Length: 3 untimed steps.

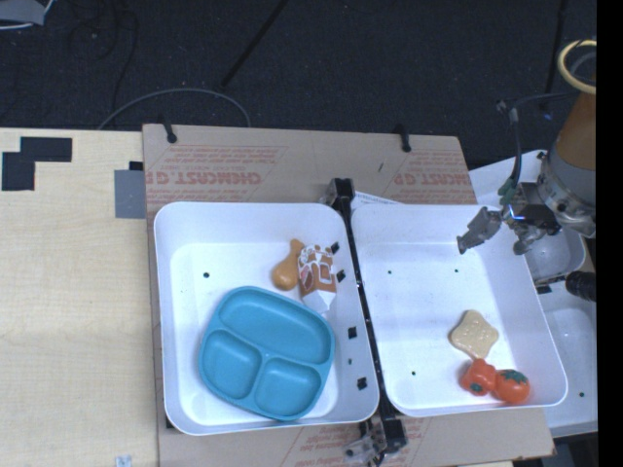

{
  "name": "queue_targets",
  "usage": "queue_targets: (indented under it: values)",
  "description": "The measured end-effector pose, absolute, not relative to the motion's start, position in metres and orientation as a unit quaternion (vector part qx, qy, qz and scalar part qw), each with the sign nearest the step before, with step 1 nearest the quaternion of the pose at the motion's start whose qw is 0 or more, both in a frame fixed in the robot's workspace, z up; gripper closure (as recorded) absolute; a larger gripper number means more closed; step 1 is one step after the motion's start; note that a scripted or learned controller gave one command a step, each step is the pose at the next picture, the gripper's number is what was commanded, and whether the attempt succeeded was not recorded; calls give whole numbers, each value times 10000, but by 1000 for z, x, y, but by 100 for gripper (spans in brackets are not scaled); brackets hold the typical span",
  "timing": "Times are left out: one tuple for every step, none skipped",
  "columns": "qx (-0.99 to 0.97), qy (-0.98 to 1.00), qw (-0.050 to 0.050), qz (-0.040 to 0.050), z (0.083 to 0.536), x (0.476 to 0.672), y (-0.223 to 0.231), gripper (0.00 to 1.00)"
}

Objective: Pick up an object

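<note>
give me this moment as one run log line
gripper: above right bin upper right, nothing held | right bin: cracker, tomatoes | left bin: blue tray, chicken leg

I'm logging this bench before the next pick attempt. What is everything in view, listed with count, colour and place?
white bins: two, white, side by side on the bench
divided plate: one, blue, three compartments, left bin, lower part
drumstick-shaped piece: one, orange-brown, left bin, above the plate
patterned piece: one, brown and white, touching the drumstick's right side
toast-shaped piece: one, tan, right bin, lower right
tomato-like pieces: two, red-orange, right bin's lower right corner
cardboard sheet: one, brown, under both bins
arm: one, orange band, right edge
hand: one, grey, above the right bin's upper right corner
</note>
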<state>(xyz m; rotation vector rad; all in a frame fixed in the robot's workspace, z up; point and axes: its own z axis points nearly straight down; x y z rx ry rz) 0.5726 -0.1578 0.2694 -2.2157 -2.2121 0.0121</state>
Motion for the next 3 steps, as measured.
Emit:
queue_targets:
  values:
    - [-7071, -7072, 2, 5, 276, 575, -158, 0]
    - [-7069, -7073, 35, 20, 215, 569, -150, 0]
    - [-7073, -7069, 33, 18, 171, 566, -145, 0]
